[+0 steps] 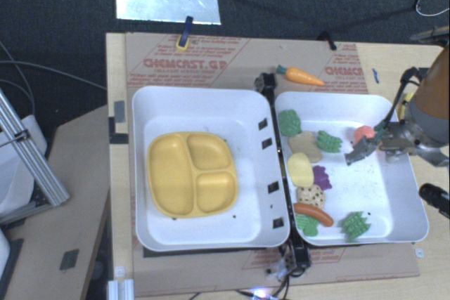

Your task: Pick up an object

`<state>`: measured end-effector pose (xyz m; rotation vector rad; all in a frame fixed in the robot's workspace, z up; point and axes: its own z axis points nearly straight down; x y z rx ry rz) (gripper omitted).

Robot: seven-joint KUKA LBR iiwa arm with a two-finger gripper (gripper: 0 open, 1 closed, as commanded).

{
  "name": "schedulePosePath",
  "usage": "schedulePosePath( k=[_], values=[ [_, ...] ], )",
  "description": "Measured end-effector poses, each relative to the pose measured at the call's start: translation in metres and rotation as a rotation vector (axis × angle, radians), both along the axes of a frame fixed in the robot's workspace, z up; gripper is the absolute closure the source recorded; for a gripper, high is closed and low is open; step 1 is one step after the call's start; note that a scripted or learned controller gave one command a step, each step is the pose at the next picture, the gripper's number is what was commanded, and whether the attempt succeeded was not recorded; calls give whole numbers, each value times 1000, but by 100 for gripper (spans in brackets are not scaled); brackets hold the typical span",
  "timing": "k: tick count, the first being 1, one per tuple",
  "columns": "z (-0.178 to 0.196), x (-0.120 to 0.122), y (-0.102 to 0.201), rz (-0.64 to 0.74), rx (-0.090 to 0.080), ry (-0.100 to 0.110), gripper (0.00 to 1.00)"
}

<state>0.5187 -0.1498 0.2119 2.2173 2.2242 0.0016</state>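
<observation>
My gripper [360, 150] hangs over the right bin [394, 221], near its upper right part, reaching in from the bin's right wall. Whether my jaws are parted or closed cannot be told from this view, and nothing is visibly between them. A small salmon-coloured piece [364, 131] lies just beside my fingertips, toward the bin's far wall; contact with it cannot be judged.

All the other toy foods lie in the same bin, toward its left wall. At the far left corner sits a green broccoli-like piece [289, 123]; beside it, nearer the bin's middle, a second green leafy piece [328, 142]. Below these lie a beige slab [304, 145] and a pale yellow lemon-like shape [300, 169], then a purple grape cluster [321, 176] and a speckled cookie [309, 194]. Along the near wall rest a red sausage [314, 214], a green piece [306, 224] at the near left corner, and a green leafy piece [356, 224] nearer the bin's middle.

Outside the right bin, past its far wall, a carrot [301, 76] lies on the bench [211, 60]. Against the right bin's left wall stands the left bin [204, 235], holding a yellow divided plate [193, 173].
</observation>
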Motion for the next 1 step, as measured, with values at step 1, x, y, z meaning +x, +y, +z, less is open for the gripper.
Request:
schedulePosePath(
  k=[1],
  values=[
    [-92,-35,55,4,5,11,0]
  ],
)
